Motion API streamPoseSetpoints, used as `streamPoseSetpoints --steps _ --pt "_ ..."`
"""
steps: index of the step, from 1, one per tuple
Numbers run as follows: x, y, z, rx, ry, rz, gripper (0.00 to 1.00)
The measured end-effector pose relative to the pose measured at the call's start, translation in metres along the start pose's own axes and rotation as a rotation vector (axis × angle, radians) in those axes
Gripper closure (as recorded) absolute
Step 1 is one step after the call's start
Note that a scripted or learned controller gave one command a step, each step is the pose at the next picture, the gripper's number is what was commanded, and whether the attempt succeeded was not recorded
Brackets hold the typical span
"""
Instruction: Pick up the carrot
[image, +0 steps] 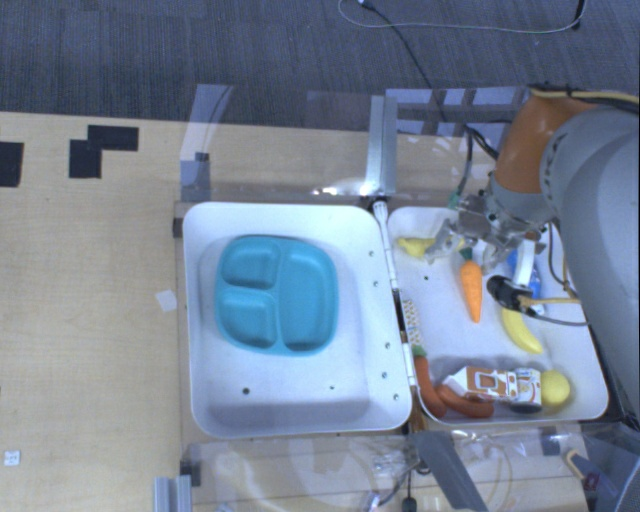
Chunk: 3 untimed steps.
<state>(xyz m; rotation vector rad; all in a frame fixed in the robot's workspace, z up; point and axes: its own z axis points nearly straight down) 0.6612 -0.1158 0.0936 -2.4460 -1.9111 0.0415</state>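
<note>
Carrot (470, 290): orange, tapered, green stub at far end, tip pointing near; lies flat in right bin (440, 330), far half. Gripper (487, 235) sits just above its stub end; finger state cannot be told. Blue divided plate (277, 294) occupies left bin (210, 380).

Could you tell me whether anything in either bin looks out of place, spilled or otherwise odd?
Nothing looks spilled or damaged. The blue sectioned plastic plate lies flat in the left white bin. The orange toy carrot lies loose in the right white bin, just below the pincer.
</note>
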Motion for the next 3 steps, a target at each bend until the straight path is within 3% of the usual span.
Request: streamPoseSetpoints --steps 1,2,3 --pt "-0.044 -0.029 0.007 -0.052 -0.001 0.019 0.0" --pt "-0.041 -0.028 -0.005 -0.06 0.003 0.017 1.0" --pt "0.015 -0.063 -0.164 -0.053 -0.003 -0.094 1.0"
